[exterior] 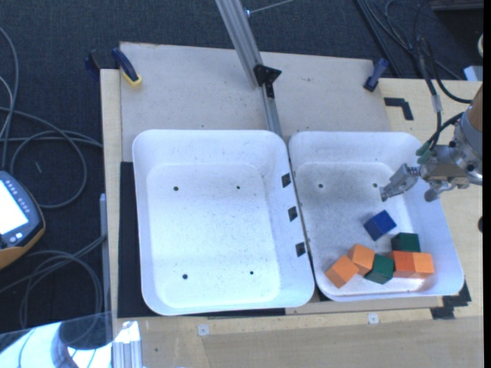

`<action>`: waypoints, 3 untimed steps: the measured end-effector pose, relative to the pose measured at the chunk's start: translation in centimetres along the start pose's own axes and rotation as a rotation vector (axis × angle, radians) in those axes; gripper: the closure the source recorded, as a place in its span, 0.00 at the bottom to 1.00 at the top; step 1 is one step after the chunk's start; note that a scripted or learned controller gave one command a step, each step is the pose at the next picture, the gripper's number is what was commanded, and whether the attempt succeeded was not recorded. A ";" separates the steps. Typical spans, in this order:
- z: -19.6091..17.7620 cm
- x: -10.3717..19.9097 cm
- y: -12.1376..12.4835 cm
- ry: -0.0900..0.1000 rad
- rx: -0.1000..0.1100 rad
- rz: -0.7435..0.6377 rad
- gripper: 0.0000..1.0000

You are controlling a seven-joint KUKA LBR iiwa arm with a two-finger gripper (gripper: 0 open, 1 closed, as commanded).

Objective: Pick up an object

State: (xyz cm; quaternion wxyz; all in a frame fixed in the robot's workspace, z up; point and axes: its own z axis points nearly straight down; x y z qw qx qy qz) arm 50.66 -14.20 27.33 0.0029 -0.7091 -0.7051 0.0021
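Nothing is picked yet: the jaws [414, 183] hang spread and empty above the blue block [379, 225] in the right bin [448, 240], every block lying loose.

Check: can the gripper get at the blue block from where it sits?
Probably yes. The gripper hangs over the right bin, up and right of the blue block, which lies apart from the other blocks with nothing over it.

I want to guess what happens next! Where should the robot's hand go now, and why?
Probably straight down and a little toward the blue block. The end effector hangs open above the right bin holding nothing, and that block lies nearest, just below it in the picture and apart from the orange and green pile.
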 end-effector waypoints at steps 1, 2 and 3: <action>12.9 -4.9 1.7 0.001 0.002 -0.003 0.00; 17.2 -1.3 -0.9 -0.005 -0.023 -0.011 0.00; 17.1 -1.4 -0.9 -0.004 -0.021 -0.008 0.00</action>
